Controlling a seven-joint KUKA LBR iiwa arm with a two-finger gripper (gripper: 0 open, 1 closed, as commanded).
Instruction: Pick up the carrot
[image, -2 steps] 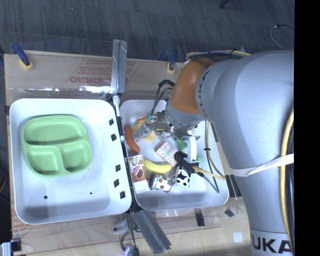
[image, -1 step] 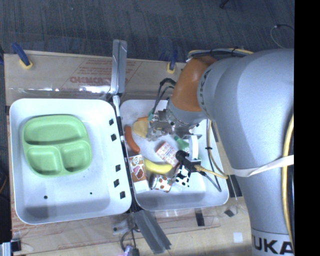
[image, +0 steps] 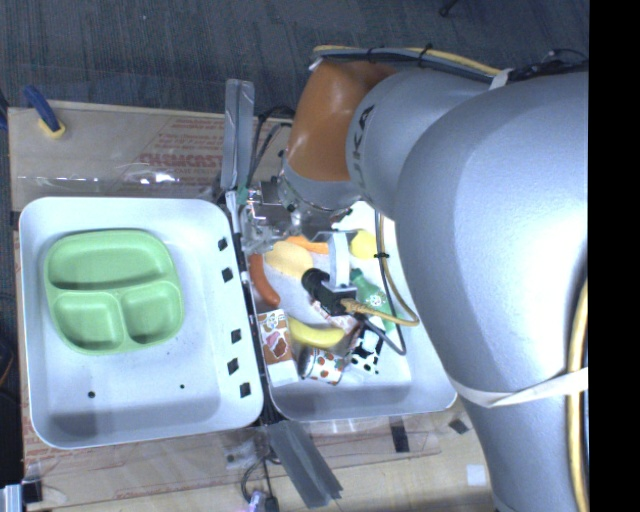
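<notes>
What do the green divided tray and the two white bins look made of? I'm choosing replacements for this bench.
The green three-compartment tray looks like moulded plastic, matte, with soft rounded edges and even colour. The two shallow white bins look like smooth, slightly glossy plastic, judging by faint sheen and rounded corners; coated metal can't be excluded.

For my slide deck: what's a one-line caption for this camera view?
KUKA arm leans over the cluttered right bin, near the carrot; a green divided tray sits in the left bin.

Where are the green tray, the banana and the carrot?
green tray (image: 112, 290), camera view, on the ridge between its sections.
banana (image: 318, 335), camera view, middle of its yellow curve.
carrot (image: 262, 281), camera view, on its orange side by the bin wall.
</notes>
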